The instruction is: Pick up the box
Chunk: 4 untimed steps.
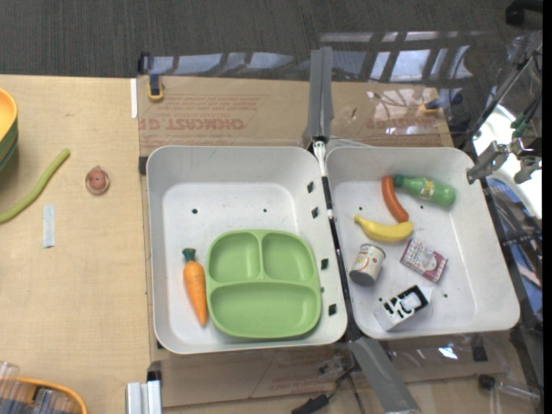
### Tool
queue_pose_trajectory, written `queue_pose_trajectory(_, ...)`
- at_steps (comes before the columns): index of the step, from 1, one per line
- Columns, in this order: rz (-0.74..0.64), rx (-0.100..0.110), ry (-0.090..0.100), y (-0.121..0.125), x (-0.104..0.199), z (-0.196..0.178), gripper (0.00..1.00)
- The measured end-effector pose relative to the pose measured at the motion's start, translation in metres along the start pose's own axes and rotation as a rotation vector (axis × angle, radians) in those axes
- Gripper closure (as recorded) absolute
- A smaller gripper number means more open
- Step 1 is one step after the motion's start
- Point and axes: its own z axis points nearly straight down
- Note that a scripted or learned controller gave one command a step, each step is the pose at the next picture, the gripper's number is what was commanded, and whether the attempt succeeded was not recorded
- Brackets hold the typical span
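At the right edge of the view, beyond the right bin (509, 291), a grey piece that may have been the gripper (487, 164) was seen, too indistinct for its state to be judged. Well apart from it, the box (423, 260) was laid flat in that bin, between a small can (367, 264) and the bin's right wall, with a banana (385, 228) just above and a black-and-white carton (404, 305) below.

Robot body at right edge (509, 158): thin grey metal parts, white patch, possibly small green mark; details unclear.
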Motion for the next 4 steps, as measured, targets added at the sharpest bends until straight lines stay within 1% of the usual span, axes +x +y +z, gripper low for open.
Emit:
queue_pose_trajectory(1, 0.220, 0.001, 0.000, -0.018, 0.048, 0.100, 0.00)
queue_pose_trajectory(2, 0.146, -0.005, 0.000, -0.057, 0.047, 0.193, 0.00)
queue_pose_trajectory(3, 0.149, -0.004, 0.000, -0.058, 0.046, 0.185, 1.00)
queue_pose_trajectory(4, 0.148, -0.004, 0.000, -0.058, 0.046, 0.185, 0.00)
